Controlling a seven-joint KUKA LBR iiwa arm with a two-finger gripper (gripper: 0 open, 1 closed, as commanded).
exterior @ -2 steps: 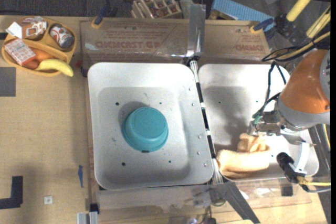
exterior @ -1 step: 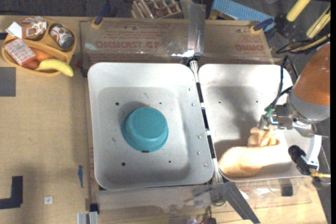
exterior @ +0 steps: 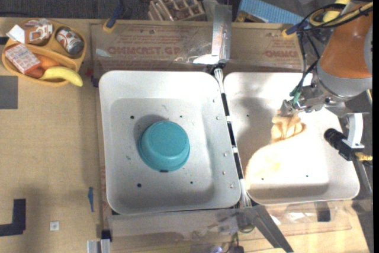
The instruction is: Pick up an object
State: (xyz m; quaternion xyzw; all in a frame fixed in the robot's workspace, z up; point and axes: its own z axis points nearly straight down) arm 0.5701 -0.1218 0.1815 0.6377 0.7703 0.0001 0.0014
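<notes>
A pale tan, lumpy object (exterior: pixel 287 127) is in the right bin (exterior: pixel 331 186), near its middle. My gripper (exterior: pixel 294 106) is directly over the object's upper edge and seems to touch it. The grey wrist and orange band (exterior: pixel 349 56) reach in from the right above it. The view does not show whether the object rests on the bin floor or is lifted. A teal bowl (exterior: pixel 164 146) lies upside down in the middle of the left bin (exterior: pixel 118 98), far from the gripper.
A black fitting (exterior: pixel 339 143) on the arm hangs over the right bin's right side. A low divider (exterior: pixel 228 121) separates the two bins. A yellow dish with a banana and packets (exterior: pixel 41 56) sits on the bench at the far left.
</notes>
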